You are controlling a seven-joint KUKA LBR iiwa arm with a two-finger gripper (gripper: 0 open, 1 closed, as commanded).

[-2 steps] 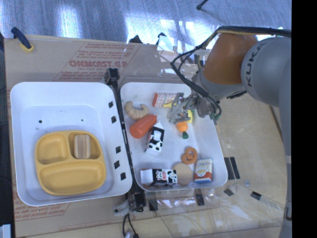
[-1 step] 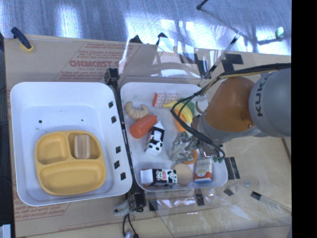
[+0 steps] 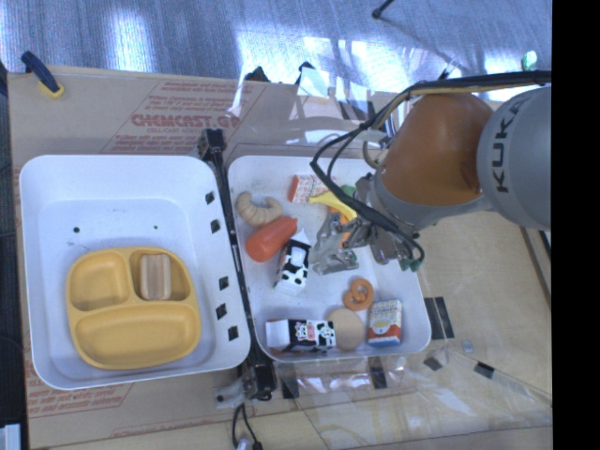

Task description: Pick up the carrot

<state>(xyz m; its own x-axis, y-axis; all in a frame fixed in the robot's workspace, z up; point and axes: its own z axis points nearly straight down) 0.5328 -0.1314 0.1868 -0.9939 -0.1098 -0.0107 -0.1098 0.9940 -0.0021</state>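
Observation:
The carrot (image 3: 271,238), a short orange-red piece, lies in the left half of the right bin (image 3: 412,293), pointing up and to the right. My gripper (image 3: 333,248) hangs low over the middle of that bin, a short way to the right of the carrot. A cow-patterned carton (image 3: 295,266) stands between the two, just below the carrot's tip. The grey arm with its orange band (image 3: 436,153) reaches in from the right and covers the bin's upper right part.
Around the carrot are a beige peanut-shaped piece (image 3: 255,206), an orange-and-white box (image 3: 305,187) and a yellow banana (image 3: 334,202). Along the front lie a second cow carton (image 3: 302,334), a beige bun (image 3: 349,328), a pretzel (image 3: 357,294) and a small carton (image 3: 385,321). The left bin (image 3: 56,186) holds a yellow divided plate (image 3: 131,331).

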